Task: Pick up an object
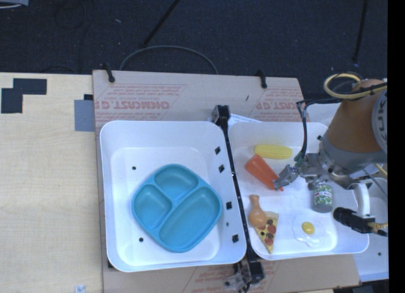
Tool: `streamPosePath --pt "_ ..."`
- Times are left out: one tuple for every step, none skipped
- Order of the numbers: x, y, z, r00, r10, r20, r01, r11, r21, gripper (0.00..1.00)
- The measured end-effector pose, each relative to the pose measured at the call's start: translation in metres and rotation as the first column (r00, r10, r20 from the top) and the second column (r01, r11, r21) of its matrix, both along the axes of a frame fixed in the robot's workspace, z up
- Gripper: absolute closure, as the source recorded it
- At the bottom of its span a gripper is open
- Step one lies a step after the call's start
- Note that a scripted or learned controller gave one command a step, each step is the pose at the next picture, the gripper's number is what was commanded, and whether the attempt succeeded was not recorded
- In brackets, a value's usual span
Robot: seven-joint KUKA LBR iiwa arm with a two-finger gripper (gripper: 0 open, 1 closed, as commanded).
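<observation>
**End effector low in the right bin, beside the orange carrot toy**

On the pale wooden table (44, 190): a cardboard sheet (190, 95) with red print, and on it two shallow white bins side by side, touching along a black strip (228, 178).

In the left bin (123, 159): just one blue divided plate (177, 206), with three compartments. Lies flat, turned at a slant, towards the bin's near right part. Nothing visible in any of its compartments.

In the right bin (250, 135): several small things, well spread.
- Towards the far side, a yellow corn cob (273, 152), lying across.
- Just beside it, on the near side, the orange carrot toy (261, 169), lying at a slant and close to the corn, perhaps touching.
- Near the bin's left wall, a tan drumstick (256, 212), standing apart from the carrot.
- Touching the drumstick's lower end, a pizza slice (269, 231) with its tip towards the near rim.
- To the right of the slice, a fried egg (308, 228), white with a yellow yolk, apart from everything else.
- Further right and a bit further back, a small jar (322, 197) with greenish contents, upright.

Reaching in from the right: the arm (354, 127), grey with its orange band, bent down over the right bin. At its tip, the end effector (286, 176), low, right at the lower right end of the orange carrot toy and left of the small jar. Wide or narrow: cannot tell from this slant. No telling either whether touching the carrot or merely just beside it.
</observation>
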State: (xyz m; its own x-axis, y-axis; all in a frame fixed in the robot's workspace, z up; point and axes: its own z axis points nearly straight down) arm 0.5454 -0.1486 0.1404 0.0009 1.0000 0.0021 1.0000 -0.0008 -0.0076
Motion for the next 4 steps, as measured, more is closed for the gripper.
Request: streamPosePath --pt "0.000 -0.001 0.012 1.000 -0.004 0.002 0.004 1.000 0.000 1.00" --pt "-0.004 0.004 0.072 1.000 0.002 0.011 -0.002 1.000 -0.002 1.00" --pt "-0.003 0.003 0.122 1.000 0.002 0.011 -0.002 1.000 -0.003 1.00" --pt "0.009 0.048 0.112 1.000 0.005 0.004 -0.005 1.000 0.000 1.00"
